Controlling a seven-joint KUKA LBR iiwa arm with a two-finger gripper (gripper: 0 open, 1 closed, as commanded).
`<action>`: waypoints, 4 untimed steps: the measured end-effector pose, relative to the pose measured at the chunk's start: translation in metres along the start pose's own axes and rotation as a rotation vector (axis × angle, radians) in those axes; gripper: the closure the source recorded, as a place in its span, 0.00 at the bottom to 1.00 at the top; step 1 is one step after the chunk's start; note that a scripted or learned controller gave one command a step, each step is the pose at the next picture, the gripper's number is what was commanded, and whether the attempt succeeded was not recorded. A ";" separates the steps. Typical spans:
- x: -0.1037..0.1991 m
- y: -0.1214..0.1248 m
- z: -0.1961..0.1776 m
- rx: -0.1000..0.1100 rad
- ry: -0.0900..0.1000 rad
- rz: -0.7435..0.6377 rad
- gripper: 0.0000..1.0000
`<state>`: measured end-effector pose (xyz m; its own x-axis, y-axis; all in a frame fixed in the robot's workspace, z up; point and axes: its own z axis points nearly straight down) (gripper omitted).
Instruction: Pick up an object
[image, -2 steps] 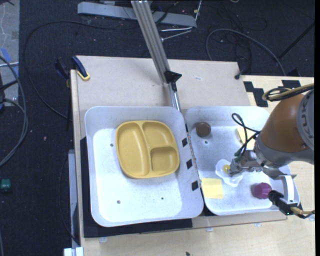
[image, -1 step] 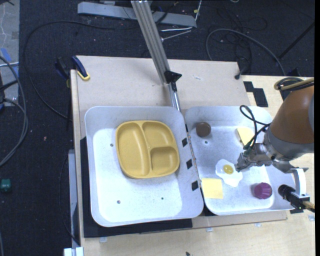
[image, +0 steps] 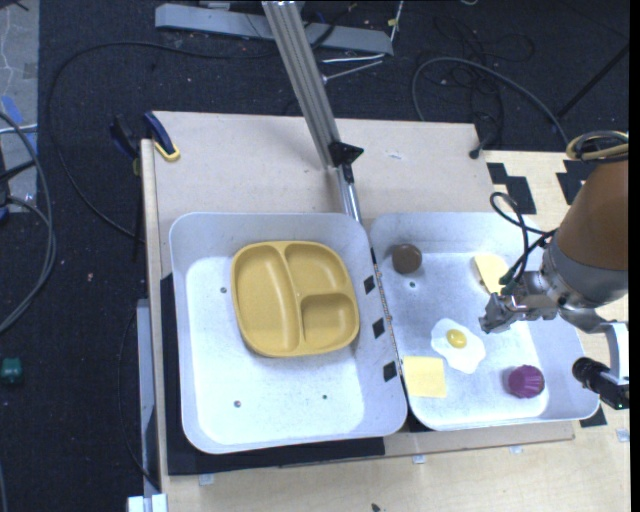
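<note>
You are looking down on a pale surface carrying two shallow white bins side by side. The left bin is holding a yellow divided plate, sitting a little toward 12 o'clock of that bin's middle. The right bin is holding the loose things you could pick: a small brown round object at about 10 o'clock, a pale yellow piece near 1 o'clock, a toy fried egg around the middle, a flat yellow cheese-like square at 7 o'clock, and a purple object at 5 o'clock. The arm is reaching in from 3 o'clock, and its hand is hanging over the right bin between the pale yellow piece and the toy fried egg, just beside the egg at its 2 o'clock. You cannot tell whether the hand is wide or narrow, and nothing is showing in its grip.
</note>
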<state>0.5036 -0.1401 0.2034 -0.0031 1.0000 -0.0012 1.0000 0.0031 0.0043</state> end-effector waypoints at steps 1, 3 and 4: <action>0.000 0.002 -0.053 -0.002 -0.001 -0.001 1.00; 0.106 0.043 -0.036 0.003 0.001 -0.004 1.00; 0.160 0.066 -0.043 0.001 0.002 -0.005 1.00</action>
<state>0.5692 0.0198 0.2461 -0.0085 1.0000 0.0012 1.0000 0.0085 0.0033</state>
